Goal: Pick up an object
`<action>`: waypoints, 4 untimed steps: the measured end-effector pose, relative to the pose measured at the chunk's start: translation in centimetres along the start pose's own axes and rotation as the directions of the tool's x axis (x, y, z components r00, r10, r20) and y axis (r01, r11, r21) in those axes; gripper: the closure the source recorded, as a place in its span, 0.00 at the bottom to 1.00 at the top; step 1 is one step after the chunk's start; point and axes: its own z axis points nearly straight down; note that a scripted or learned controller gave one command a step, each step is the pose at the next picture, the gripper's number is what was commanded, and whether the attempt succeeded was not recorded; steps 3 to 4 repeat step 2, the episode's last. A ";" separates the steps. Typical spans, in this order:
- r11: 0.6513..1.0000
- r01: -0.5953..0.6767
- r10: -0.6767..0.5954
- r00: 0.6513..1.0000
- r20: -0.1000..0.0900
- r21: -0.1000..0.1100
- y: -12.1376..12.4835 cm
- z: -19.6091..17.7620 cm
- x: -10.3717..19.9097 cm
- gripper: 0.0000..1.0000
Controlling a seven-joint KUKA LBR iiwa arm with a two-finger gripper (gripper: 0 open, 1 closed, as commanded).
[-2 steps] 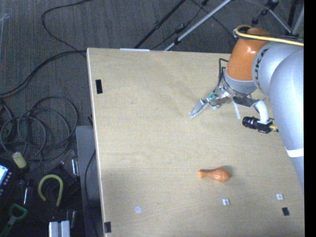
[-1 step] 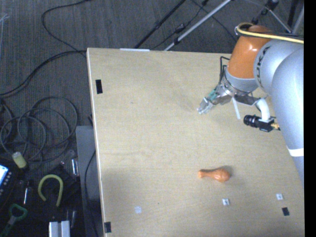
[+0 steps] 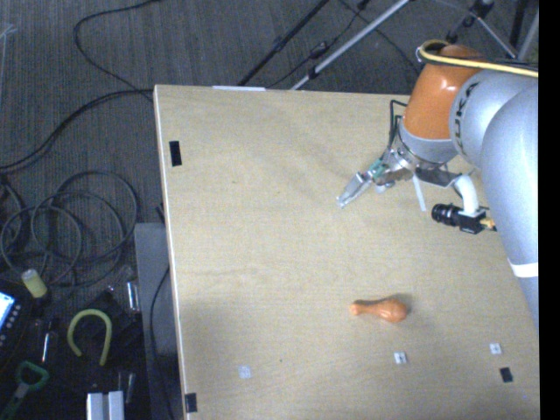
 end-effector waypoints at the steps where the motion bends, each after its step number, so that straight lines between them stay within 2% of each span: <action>1: 1.000 -0.001 0.001 1.000 0.000 -0.001 0.0 -0.9 0.0 1.00; 2: 0.999 -0.050 0.050 0.999 0.001 -0.001 -1.8 -17.4 -4.5 1.00; 4: 0.999 -0.050 0.050 0.999 0.001 -0.001 -1.8 -17.4 -4.5 1.00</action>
